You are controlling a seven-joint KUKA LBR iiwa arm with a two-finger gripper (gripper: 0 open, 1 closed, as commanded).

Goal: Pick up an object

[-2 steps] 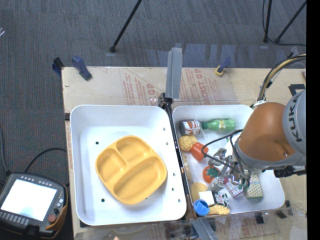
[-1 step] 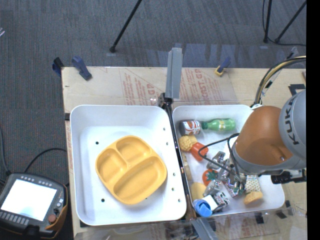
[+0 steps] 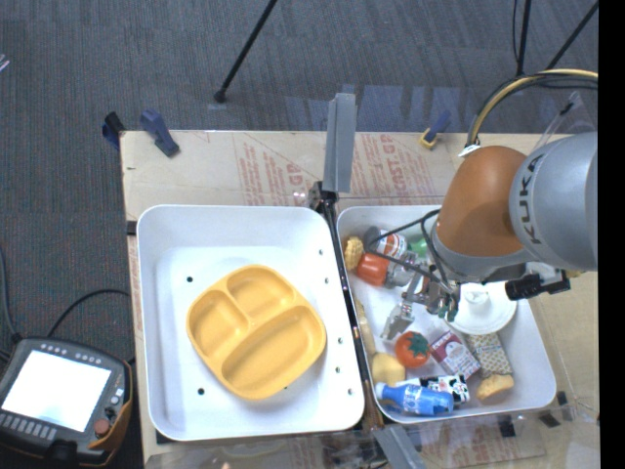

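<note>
Nearest our lens, a blue-and-white bottle (image 3: 422, 396) lies on its side along the near wall of the right bin (image 3: 543, 367), and from there we look up to the claw (image 3: 402, 322). Its metal fingers (image 3: 395, 324) stand apart, pointing down and left over the clutter, with nothing between them. Just below the tips sits a red tomato-like toy (image 3: 412, 349), and a pale yellow fruit (image 3: 387, 368) rests beside it to the left. Right of the tomato we see a small red-and-white packet (image 3: 454, 353), then a speckled block (image 3: 493, 356) and a tan bread-like piece (image 3: 495, 387) in the near right corner. A white round lid (image 3: 482, 310) lies just right of the claw. Farther back, a bottle with a red label (image 3: 387, 247) and an orange item (image 3: 372, 268) lie near the bin's far left side. Above them looms the arm's orange band (image 3: 483, 203) and grey body (image 3: 562, 203), reaching in from the right. In the left bin (image 3: 166, 262) a yellow divided plate (image 3: 256, 330) sits alone. Both bins rest on the bench (image 3: 225, 169).
</note>
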